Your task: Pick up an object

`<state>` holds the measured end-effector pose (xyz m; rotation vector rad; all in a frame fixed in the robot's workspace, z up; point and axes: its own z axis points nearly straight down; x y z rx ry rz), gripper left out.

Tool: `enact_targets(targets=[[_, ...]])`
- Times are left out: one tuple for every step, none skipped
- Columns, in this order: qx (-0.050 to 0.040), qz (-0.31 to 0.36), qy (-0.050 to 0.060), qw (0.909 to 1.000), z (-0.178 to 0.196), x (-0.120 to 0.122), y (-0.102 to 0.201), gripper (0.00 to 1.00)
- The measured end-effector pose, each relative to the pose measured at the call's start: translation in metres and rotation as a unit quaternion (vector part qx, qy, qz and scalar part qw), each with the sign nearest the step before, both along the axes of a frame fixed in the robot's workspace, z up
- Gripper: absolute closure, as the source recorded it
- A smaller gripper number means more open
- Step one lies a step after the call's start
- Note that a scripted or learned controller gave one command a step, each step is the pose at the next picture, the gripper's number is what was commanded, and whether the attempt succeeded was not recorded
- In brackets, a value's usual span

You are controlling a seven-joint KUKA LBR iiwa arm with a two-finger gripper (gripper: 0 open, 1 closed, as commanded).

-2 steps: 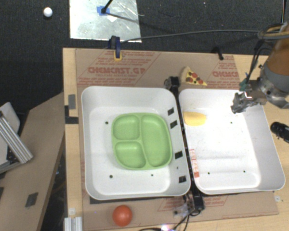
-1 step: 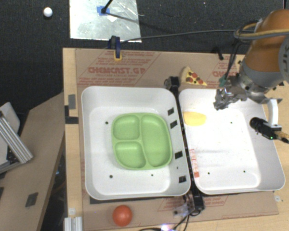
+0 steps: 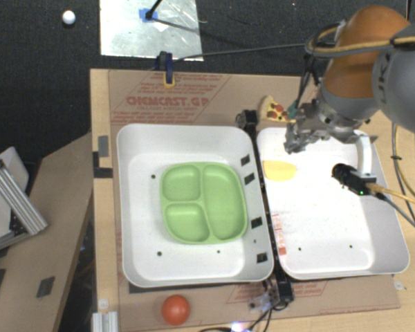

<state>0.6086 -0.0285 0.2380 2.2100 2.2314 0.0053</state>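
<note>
**A:** Where did the task's thing lie?

**B:** The nearest candidate was a flat yellow piece on the floor of the right bin, in its upper left part, close to the divider between the bins. The claw hung just above and to the right of it in the frame, so the piece lay down and slightly left from the claw.

**A:** Its long axis?

**B:** Roughly left to right across the frame, a low oval shape.

**A:** Was the claw open, or gripping anything?

**B:** I could not tell; the tip was dark and cluttered with cables, and nothing plainly sat in it.

**A:** And the arm's pose?

**B:** It reached in from the upper right, the orange band high, the wrist bent down and leftward toward the bin's upper left corner.

**A:** Anything else about?

**B:** A green divided tray sat in the left bin, well apart. An orange ball rested on the worktop at lower centre. I judged a short descent leftward was needed.
</note>
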Motion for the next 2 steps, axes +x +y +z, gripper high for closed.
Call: enact_targets(targets=[[-0.0004, 0.0, 0.0, 1.0, -0.012, 0.021, 0.043, 1.0], [-0.0001, 0.0, 0.0, 1.0, -0.022, 0.035, 0.094, 1.0]])
